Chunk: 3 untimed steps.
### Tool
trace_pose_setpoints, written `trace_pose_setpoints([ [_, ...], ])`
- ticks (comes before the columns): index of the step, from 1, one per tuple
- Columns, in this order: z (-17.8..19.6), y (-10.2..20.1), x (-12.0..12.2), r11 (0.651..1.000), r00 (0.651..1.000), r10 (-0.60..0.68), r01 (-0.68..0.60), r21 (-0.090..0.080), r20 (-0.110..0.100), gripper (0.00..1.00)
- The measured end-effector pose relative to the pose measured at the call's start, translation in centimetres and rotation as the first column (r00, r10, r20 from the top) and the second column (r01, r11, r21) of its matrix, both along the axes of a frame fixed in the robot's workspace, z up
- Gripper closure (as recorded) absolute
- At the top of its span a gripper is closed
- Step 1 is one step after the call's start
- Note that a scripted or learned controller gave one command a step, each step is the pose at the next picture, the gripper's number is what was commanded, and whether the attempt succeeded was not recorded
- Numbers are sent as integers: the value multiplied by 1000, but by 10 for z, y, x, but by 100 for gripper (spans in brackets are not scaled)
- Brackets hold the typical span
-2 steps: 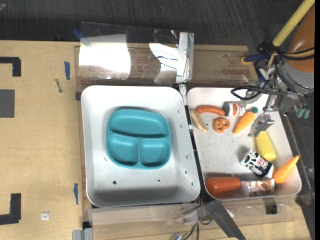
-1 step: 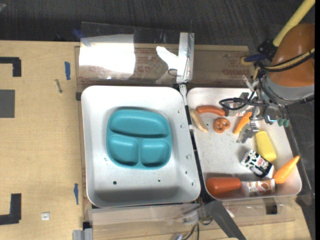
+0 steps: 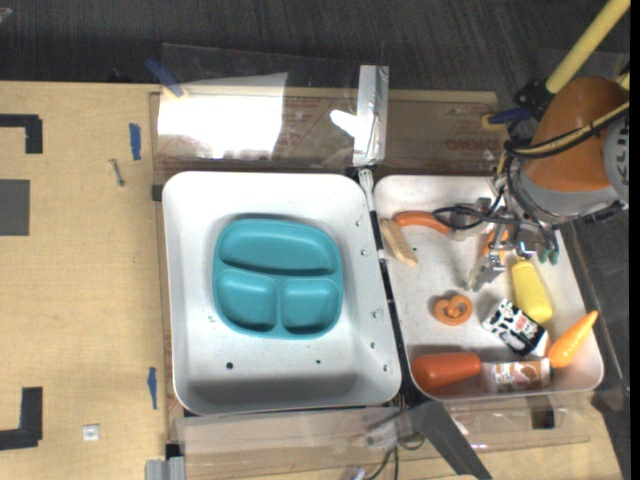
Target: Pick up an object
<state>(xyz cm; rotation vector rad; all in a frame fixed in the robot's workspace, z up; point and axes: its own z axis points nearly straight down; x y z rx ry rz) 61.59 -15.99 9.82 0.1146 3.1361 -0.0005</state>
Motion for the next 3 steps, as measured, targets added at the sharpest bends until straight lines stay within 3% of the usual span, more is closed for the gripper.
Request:
trace_pose_setpoints([
  [1,-9,14,-7,1000,1000,27,-27,-2,7,0],
  [2,-8,48,-67,997,997,-77,77,1,8,0],
  [3,60,4,-91,857,857,515,-515,-6,5,0],
])
